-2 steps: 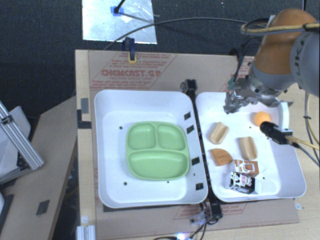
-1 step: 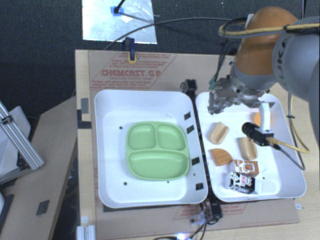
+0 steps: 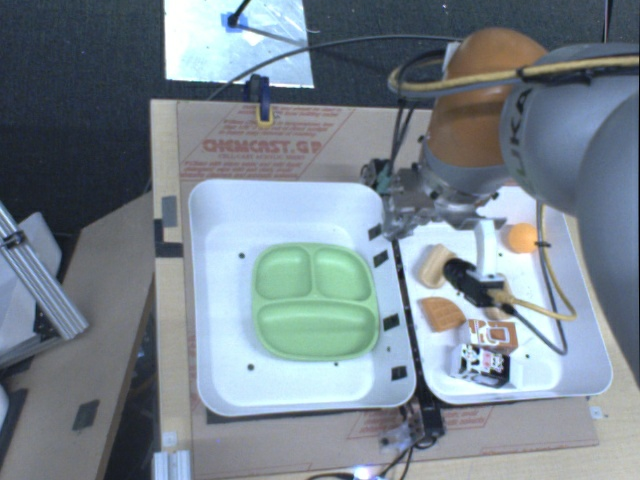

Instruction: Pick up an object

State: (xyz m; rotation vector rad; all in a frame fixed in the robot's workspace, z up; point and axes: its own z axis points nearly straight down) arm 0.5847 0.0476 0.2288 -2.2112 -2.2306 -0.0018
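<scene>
The grey arm (image 3: 585, 98) is extended from three o'clock, with the gripper (image 3: 398, 211) held over the bins' shared wall; whether it is open cannot be told. A green divided plastic plate (image 3: 316, 301) is centred in the left white bin (image 3: 220, 268). In the right white bin (image 3: 562, 363) are seen a tan wooden block (image 3: 432, 264) at ten o'clock, an orange-brown wedge (image 3: 441, 313) at eight, a patterned box (image 3: 488, 355) at six and an orange ball (image 3: 521, 237) at one.

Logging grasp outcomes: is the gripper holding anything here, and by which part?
Cannot be told: the gripper, at the right bin's left edge, is obscured by the wrist.
</scene>
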